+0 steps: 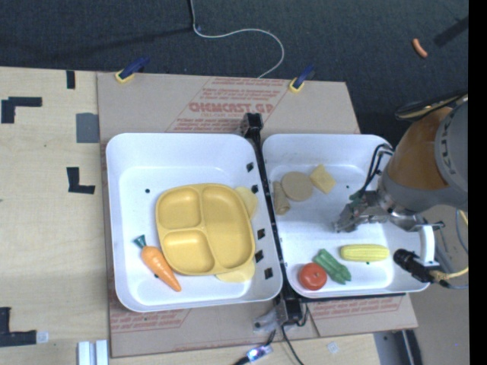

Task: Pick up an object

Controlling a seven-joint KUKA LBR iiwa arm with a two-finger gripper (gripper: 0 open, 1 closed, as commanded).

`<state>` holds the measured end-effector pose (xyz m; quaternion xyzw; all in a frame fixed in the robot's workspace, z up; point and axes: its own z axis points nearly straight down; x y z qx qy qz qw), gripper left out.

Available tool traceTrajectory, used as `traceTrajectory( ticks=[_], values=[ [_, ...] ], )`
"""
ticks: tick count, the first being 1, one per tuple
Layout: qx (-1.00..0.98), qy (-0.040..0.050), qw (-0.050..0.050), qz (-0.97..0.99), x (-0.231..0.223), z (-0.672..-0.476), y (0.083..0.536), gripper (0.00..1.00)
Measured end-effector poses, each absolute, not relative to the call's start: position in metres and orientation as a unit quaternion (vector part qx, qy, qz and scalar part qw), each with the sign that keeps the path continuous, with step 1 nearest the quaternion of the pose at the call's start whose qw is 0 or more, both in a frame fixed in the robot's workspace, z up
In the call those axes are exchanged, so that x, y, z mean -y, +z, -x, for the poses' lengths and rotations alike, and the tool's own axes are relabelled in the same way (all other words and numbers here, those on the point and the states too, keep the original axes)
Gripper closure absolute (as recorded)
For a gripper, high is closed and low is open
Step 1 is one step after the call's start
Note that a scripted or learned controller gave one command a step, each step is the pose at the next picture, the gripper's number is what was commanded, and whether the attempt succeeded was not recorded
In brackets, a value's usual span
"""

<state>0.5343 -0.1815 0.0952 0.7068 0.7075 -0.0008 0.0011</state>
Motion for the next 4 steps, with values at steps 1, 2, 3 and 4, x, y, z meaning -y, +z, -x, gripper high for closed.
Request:
traceTrajectory(
  ticks=[1, 2, 3, 4],
  values=[
    [-0.707, 0.0002, 0.000, -0.707, 0.186, -0.533, 0.138, 1.00],
    [-0.708, 0.0009, 0.002, -0.706, 0.187, -0.543, 0.195, 1.00],
    [-0.708, 0.0002, 0.000, -0.707, 0.186, -0.544, 0.226, 1.00],
    [-0.709, 0.0006, -0.001, -0.705, 0.134, -0.548, 0.235, 1.00]
  ],
)
